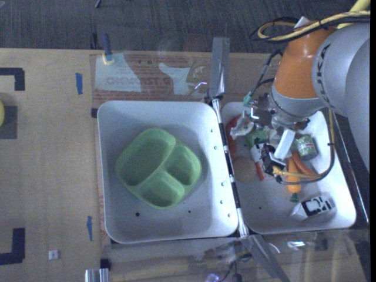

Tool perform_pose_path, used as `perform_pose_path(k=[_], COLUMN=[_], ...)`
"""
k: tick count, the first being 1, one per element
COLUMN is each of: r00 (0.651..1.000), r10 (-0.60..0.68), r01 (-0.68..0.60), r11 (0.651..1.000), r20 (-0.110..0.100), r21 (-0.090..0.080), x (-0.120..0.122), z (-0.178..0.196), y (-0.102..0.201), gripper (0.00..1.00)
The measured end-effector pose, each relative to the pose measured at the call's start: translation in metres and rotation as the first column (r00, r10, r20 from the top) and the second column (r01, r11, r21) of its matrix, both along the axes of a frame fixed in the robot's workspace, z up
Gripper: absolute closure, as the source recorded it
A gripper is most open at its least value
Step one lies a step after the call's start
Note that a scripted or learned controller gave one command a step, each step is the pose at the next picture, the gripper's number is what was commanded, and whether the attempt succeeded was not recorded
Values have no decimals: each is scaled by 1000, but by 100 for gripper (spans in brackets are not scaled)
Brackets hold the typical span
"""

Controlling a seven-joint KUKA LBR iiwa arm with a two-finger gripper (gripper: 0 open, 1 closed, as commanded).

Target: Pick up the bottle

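My gripper hangs low over the left half of the right bin, under the orange-banded wrist. Several small things crowd beneath and around it: a red piece, a green piece and a whitish piece. A small green-labelled container with a silver top stands just right of the gripper, apart from it; it may be the bottle. The wrist hides part of the pile, and I see nothing clearly between the fingers.
An orange carrot-like thing and a thin red stick lie in the right bin's middle. A black-and-white block rests near its front right corner. The left bin holds a green divided plate.
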State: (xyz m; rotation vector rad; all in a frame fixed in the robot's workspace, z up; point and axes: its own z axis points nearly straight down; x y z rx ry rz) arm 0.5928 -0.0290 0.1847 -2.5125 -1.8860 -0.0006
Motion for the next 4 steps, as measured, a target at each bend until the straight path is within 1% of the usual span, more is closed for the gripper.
perform_pose_path(k=[1,2,3,4], r00=[1000,1000,998,996], r10=[2,2,-63,-95], r01=[-2,-2,63,95], r11=[1000,1000,998,996], r20=[2,1,30,-1], r21=[0,0,-9,0], x=[1,1,-1,-5], z=[10,10,-73,0], y=[1,1,-79,20], gripper=[100,0,0,0])
